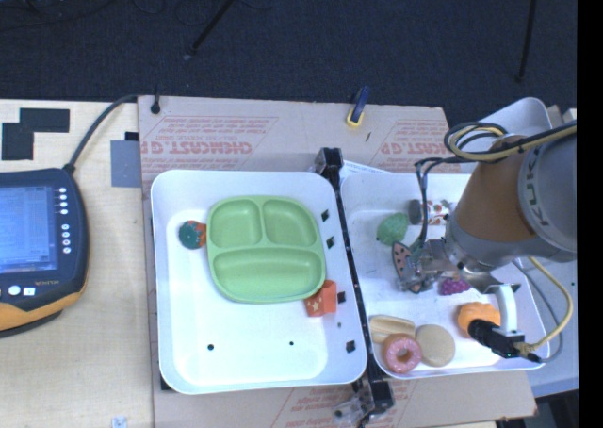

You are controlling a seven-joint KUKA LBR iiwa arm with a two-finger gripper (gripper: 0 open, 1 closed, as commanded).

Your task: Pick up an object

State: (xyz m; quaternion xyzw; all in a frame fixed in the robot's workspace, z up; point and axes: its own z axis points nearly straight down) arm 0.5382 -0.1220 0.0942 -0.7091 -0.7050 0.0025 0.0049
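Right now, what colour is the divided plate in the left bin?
Light green: the divided plate shows plainly in the camera view.

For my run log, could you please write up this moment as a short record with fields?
left bin: green divided plate, small teal ball at the plate's left edge, orange block at its lower right corner
right bin: green lump, purple piece, pink donut, tan bun, round biscuit, orange toy
gripper: low in the right bin, beside the green lump
grasp: cannot tell
off the bins: control tablet at far left
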